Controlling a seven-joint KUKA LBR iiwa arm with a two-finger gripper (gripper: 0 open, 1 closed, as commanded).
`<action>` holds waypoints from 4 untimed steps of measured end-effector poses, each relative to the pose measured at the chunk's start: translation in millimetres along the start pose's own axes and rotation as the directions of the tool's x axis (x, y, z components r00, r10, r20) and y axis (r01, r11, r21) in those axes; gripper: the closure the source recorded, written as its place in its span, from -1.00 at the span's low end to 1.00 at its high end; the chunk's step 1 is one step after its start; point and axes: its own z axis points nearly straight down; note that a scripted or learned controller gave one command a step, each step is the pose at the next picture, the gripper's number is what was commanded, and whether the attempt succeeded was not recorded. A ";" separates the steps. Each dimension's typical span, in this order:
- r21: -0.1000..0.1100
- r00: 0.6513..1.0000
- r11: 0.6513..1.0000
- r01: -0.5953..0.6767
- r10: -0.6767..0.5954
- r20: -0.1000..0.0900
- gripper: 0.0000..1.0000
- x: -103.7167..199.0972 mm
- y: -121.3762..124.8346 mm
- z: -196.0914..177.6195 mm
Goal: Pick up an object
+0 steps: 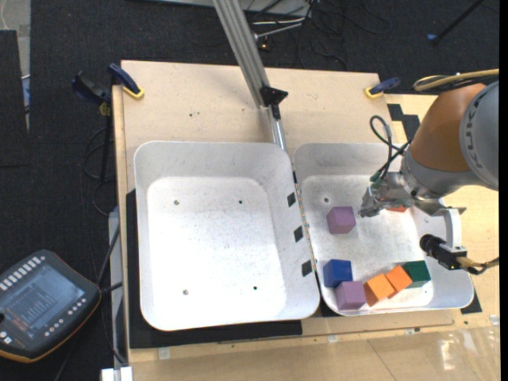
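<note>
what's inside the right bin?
Right bin holds two purple cubes, a blue cube, orange cube, green cube. The gripper covers something red.

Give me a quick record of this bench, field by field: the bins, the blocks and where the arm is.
left bin: white, shallow
right bin: white, holds all five blocks
lone block: purple cube, mid-bin
front row: blue cube, second purple cube, orange cube, green cube
arm: over right bin's right side
gripper: right of the lone purple cube; jaws unclear
</note>
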 end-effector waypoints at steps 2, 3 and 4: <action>0.019 1.000 1.000 0.003 -0.003 -0.002 1.00 -1.8 -4.1 -104.8; 0.026 1.000 1.000 0.008 -0.008 -0.005 1.00 49.9 4.9 -95.5; 0.026 1.000 1.000 0.009 -0.009 -0.006 1.00 97.7 17.4 -88.6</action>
